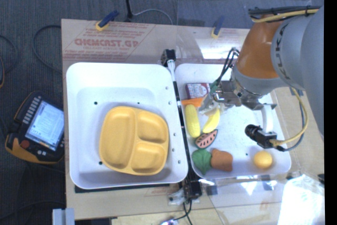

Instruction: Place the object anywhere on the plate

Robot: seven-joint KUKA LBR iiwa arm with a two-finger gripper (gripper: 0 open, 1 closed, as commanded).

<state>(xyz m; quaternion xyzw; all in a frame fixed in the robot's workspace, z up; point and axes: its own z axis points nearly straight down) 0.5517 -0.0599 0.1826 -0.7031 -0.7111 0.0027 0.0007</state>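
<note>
Jaws point(215, 104): can't tell open or shut. I'm over banana point(211, 121), picking; next lift to plate point(134, 139).

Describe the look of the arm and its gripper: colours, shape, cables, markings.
The arm is thick, rounded and grey, with an orange band above the wrist and dark lettering on the grey shell. Black and yellow cables run along it. The gripper is small, metallic grey.

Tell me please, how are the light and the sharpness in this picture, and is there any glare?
In the camera view the light is bright and even; glare whitens the right bin and the clear sheet along its front edge. The yellow plate in the left bin looks fairly sharp, with a soft shadow. The arm, nearest the camera, looks slightly blurred.
</note>
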